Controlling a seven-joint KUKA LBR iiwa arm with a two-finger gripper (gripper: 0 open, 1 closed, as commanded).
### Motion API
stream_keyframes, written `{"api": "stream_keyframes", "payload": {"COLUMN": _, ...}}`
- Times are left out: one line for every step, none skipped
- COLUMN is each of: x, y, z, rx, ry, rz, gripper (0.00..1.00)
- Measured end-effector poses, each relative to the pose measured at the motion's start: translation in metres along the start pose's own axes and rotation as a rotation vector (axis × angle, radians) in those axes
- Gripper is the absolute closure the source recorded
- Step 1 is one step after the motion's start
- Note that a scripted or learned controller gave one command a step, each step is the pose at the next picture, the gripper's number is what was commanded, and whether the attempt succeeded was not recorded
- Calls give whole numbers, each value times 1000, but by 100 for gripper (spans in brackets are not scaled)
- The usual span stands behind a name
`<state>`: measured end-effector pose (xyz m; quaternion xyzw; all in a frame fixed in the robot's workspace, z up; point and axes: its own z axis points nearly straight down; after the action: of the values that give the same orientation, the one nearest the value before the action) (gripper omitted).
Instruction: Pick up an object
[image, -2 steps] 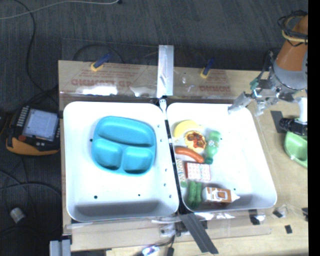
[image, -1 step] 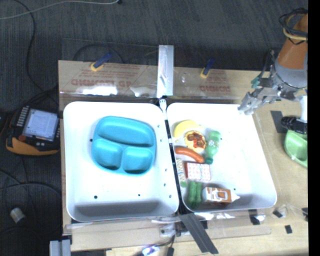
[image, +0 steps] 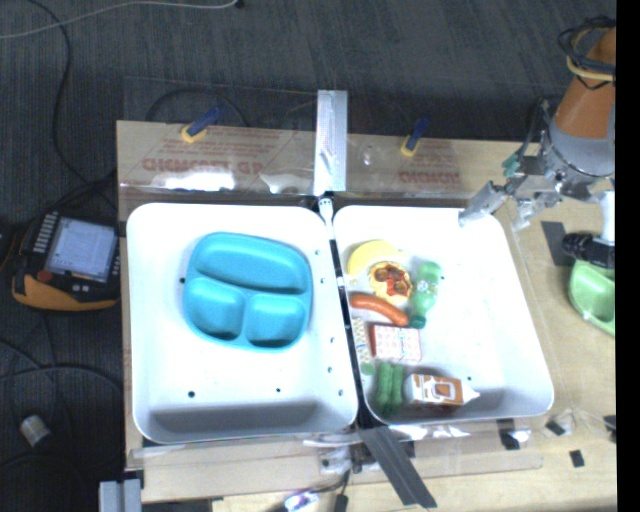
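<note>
The end effector (image: 497, 200) hovers over the far right corner of the right bin (image: 520, 300), holding nothing; whether its fingers are spread cannot be told. Small objects (image: 400, 320), apparently toy food, cluster along that bin's left side, and a blue divided tray (image: 245, 290) lies in the left bin (image: 160, 380).

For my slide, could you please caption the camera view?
Tool above right bin's far corner; toy food clustered at its left; blue tray in left bin.
</note>
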<state>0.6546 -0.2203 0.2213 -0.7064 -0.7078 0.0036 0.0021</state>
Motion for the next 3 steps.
{"api": "stream_keyframes", "payload": {"x": 37, "y": -61, "z": 120, "rx": -1, "ry": 1, "rz": 188, "gripper": 0}}
{"api": "stream_keyframes", "payload": {"x": 23, "y": -131, "z": 132, "rx": -23, "ry": 1, "rz": 67, "gripper": 0}}
{"api": "stream_keyframes", "payload": {"x": 24, "y": -131, "z": 125, "rx": -21, "ry": 4, "rz": 68, "gripper": 100}}
